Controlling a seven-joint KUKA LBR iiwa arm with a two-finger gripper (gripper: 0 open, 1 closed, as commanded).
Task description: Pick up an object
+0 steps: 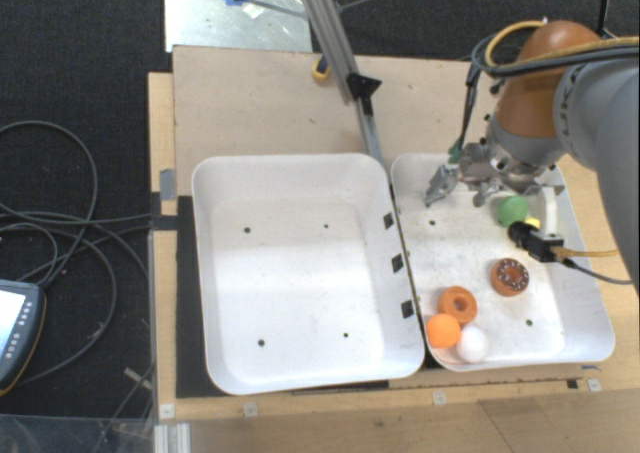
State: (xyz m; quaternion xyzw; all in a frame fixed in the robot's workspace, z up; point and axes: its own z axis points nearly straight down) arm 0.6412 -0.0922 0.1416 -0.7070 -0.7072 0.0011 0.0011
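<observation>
My gripper (460, 191) hangs over the back part of the right bin (590, 336), its fingers spread apart with nothing between them. A green ball (513, 209) lies just to the right of the fingers, partly tucked under the gripper body and not held. Toward the front of the same bin sit a brown sprinkled donut (510, 276), an orange donut (458, 303), an orange ball (443, 330) and a white ball (472, 343).
The left bin (215, 191) stands beside the right one, and they meet at a shared rim with black clips (397, 262). A slanted grey pole (335, 31) crosses the bench behind the bins. Cables and a tablet (15, 326) lie on the floor at left.
</observation>
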